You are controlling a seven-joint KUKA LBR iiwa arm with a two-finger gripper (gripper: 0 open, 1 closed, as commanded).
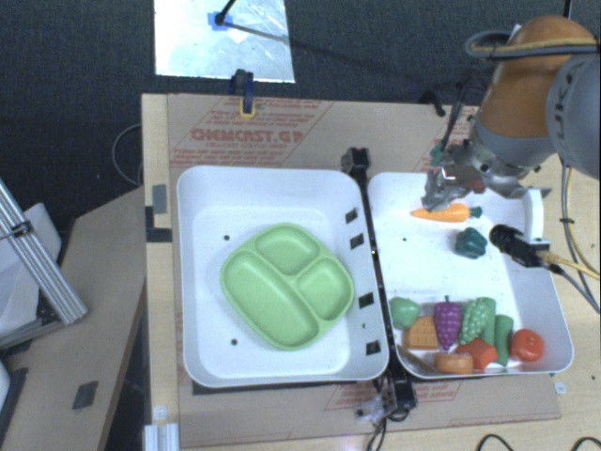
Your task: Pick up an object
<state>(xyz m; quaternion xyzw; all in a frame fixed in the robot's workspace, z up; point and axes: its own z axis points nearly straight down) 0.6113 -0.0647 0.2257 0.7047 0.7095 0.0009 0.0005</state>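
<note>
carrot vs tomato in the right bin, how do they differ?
The carrot is long, orange and lies alone near the bin's far end, right under the pincer. The tomato is round, red and sits in the near-corner pile. Both are toy food in the same bin.

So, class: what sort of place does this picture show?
Probably a robot test bench in a lab: a grey arm's gripper over two white bins, toy food, and a cable-strewn bench.

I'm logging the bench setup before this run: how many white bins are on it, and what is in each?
2. The left bin holds a green divided plate. The right bin holds toy food: a carrot under the gripper, with a pile along its near edge.
</note>
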